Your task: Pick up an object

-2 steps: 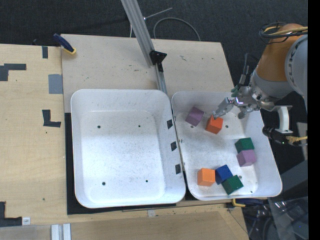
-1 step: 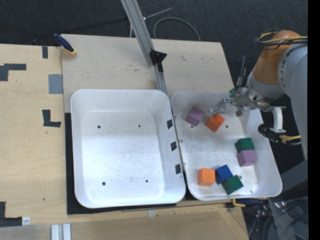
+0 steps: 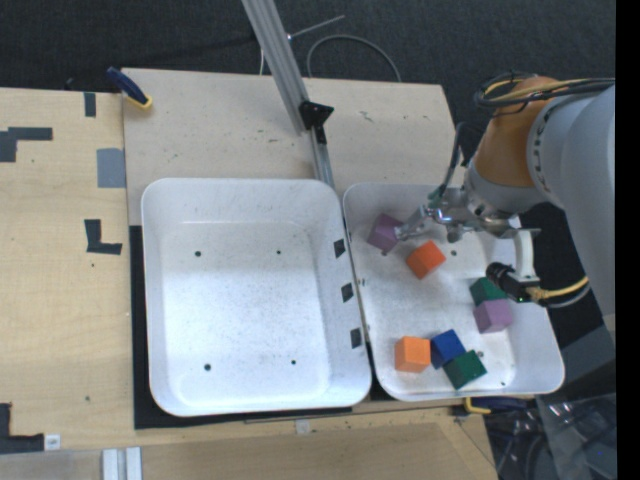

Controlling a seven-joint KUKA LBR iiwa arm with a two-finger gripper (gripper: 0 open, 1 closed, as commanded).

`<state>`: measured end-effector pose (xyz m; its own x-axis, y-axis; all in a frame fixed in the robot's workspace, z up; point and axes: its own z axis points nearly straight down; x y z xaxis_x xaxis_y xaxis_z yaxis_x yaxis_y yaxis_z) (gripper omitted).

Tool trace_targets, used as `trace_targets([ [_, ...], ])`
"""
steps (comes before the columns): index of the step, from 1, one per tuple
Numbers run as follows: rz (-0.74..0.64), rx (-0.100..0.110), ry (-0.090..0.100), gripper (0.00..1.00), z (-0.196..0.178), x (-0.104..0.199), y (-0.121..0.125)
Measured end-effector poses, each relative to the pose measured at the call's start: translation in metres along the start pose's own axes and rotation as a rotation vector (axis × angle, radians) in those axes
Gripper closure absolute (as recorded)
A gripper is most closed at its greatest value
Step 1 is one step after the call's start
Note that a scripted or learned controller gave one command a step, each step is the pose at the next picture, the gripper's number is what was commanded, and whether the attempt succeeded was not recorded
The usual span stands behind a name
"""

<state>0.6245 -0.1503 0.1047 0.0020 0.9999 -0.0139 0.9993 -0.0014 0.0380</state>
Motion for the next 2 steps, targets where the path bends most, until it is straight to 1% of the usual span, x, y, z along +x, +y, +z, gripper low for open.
trace_targets([
  [1,0.0,0.045,0.014,0.0,0.0106,-0.0038,-0.0804],
  [2,-0.003,0.041,0.015,1.0,0.0009,-0.0019,-0.0774],
])
